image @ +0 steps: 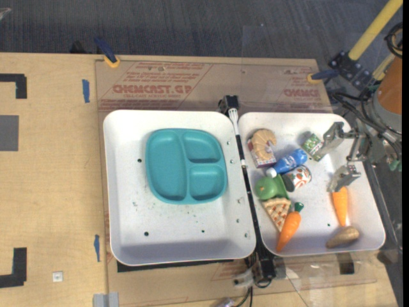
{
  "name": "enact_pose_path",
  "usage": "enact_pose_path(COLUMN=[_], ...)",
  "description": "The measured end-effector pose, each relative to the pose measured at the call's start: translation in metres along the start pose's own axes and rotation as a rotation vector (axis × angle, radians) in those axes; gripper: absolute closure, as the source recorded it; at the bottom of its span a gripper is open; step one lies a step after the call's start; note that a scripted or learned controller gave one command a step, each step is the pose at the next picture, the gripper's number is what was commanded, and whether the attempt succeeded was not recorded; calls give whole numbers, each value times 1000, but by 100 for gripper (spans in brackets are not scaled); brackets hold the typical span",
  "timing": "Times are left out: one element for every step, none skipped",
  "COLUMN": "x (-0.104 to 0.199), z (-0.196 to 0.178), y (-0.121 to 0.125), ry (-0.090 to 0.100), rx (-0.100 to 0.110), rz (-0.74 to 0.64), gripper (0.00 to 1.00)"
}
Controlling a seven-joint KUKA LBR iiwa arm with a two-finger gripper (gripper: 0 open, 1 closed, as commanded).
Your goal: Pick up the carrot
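On the left, the brown surface (45, 171) is carrying the left bin (121, 235), where a teal divided plate (186, 165) is lying untouched. Behind the bins a cardboard sheet (204, 78) is showing red lettering that seems to read "CHEMCAST"; the smaller print is too blurred to read.

Moving right, the right bin (370, 235) is holding a cluster of toy foods. One carrot (289, 228) is lying tilted near the front wall beside a pizza slice (277, 211). A second carrot (340, 206) is standing nearly upright further right, above a potato (342, 236).

The gripper (345, 176) is hovering just above that second carrot's top, fingers spread slightly and gripping nothing. The approach step appears to be in hand; the next move probably calls for descending so the fingers straddle the carrot, then closing.
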State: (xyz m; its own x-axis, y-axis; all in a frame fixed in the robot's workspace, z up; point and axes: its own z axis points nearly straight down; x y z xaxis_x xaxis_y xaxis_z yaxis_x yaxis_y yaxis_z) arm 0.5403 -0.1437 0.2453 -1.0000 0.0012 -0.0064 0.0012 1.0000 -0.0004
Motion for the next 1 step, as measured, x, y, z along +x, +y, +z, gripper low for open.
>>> enact_pose_path(x=[-6], z=[54], y=[-38], ry=[3], rx=[-4], rz=[-661], gripper=[0])
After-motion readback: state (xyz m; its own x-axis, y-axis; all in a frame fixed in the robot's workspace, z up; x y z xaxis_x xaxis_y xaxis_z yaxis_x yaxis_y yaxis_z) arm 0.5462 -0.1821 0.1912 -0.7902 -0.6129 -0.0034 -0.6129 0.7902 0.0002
